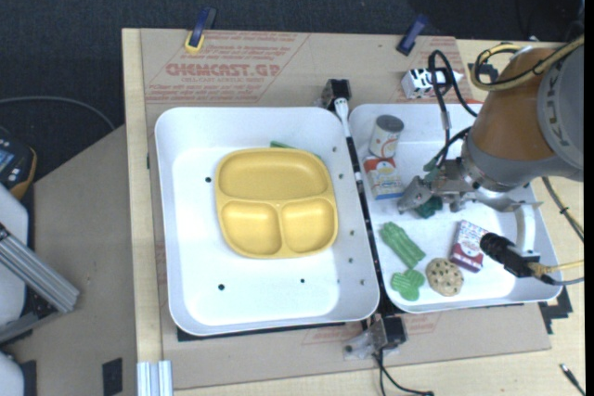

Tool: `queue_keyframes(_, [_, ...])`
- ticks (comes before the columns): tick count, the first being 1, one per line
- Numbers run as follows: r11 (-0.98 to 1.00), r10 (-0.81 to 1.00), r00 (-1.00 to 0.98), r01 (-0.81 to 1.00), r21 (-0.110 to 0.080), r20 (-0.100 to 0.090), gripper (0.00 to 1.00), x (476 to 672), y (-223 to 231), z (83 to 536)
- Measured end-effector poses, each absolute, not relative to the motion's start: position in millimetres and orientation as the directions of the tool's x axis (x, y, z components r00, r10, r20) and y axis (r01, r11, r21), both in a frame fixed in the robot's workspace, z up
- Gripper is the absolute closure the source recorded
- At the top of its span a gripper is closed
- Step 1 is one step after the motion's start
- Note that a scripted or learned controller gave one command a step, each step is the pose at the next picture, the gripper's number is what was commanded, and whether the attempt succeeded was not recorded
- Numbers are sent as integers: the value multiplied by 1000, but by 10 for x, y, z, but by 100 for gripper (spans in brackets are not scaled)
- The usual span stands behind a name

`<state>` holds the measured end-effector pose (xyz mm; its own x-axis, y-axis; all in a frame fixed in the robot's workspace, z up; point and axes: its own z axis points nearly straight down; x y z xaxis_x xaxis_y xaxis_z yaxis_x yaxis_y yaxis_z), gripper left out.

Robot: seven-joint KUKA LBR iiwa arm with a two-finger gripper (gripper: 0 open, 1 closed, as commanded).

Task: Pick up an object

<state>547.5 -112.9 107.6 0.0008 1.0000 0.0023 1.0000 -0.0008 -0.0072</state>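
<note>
The end effector [422, 198] sits low in the right bin [534, 287], at its middle, with a small dark-green piece right at its tip – whether that piece is gripped, or how wide the tip stands, cannot be told from this slant. Around it in the same bin lie a tin can [385, 135] on its side near the far wall, a small carton [381, 177] just below the can, a green ridged toy [403, 246], a cookie [445, 275] and a red packet [468, 248] – while the left bin [186, 292] on the tabletop [139, 199] holds a yellow divided plate [276, 200]
</note>
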Motion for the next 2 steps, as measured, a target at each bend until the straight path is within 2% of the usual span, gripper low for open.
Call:
queue_keyframes(1, [-1,1000,1,1000,-6,2,0,5468,-1121,830])
queue_keyframes(2, [-2,1000,2,1000,0,0,100,5479,-1126,954])
